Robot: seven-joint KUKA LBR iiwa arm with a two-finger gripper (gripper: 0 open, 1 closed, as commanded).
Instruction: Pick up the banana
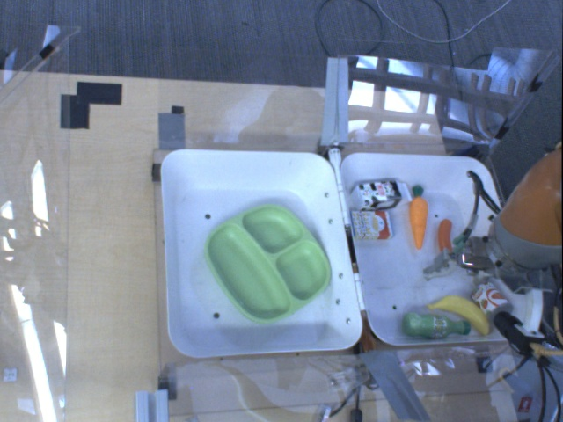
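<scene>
Pale wood bench [97,236] under glare streaks. Dark grey carpet floor [202,25] beyond, thin cables [422,20] looping across it. Black L-shaped mark [88,99] near the bench's far left edge.

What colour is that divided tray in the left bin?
Light green; the divided tray shows plainly in the camera view.

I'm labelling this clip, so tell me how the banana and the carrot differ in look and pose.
The banana is yellow and curved; the carrot is orange, straight and green-topped. The banana lies crosswise near the bin's front edge, beside a green bottle; the carrot lies lengthwise further back, next to a small carton. Both rest in the right bin.
</scene>
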